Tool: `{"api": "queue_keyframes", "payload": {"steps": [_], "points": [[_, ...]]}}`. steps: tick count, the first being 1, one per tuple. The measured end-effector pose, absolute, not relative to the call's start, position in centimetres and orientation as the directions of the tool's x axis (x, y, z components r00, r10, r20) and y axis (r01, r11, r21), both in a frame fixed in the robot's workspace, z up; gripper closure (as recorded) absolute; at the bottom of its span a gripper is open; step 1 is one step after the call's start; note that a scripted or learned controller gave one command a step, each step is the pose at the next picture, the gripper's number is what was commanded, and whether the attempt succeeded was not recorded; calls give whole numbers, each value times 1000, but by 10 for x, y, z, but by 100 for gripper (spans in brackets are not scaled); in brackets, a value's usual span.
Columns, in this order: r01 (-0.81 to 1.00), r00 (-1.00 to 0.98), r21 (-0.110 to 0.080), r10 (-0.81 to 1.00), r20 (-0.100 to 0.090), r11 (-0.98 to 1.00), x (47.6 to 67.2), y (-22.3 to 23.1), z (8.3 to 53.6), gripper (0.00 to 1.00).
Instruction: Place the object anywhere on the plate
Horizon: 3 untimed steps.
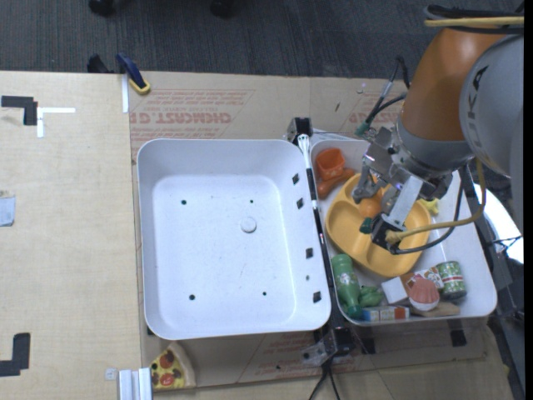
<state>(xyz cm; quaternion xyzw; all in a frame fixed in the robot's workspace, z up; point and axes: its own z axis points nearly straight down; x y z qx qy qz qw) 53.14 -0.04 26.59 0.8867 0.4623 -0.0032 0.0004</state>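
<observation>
A yellow plate [346, 225] lies tilted in the right bin [481, 298], towards its middle. A small orange object [369, 209] sits over the plate's upper middle, right under my gripper [373, 197]. The gripper hangs low over the plate, reaching in from the right, and its body hides much of the plate's right half. I cannot make out whether the orange object is held or simply rests on the plate.
An orange cup [330, 163] stands at the right bin's far left corner. Green toy items [345, 278], a red-and-white piece [423, 293] and a green can [450, 279] crowd its near side. The left bin [218, 146] sits alongside. A toy pizza slice [169, 372] lies on the bench.
</observation>
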Motion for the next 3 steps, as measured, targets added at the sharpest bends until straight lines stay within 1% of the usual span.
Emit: {"api": "queue_keyframes", "payload": {"steps": [1,2,3], "points": [[888,461,-2,888,-5,-461,592,-40,287,100],[889,458,-5,889,-10,-458,592,-40,294,100],[852,523,-2,852,-5,-523,611,-104,299,100]]}}
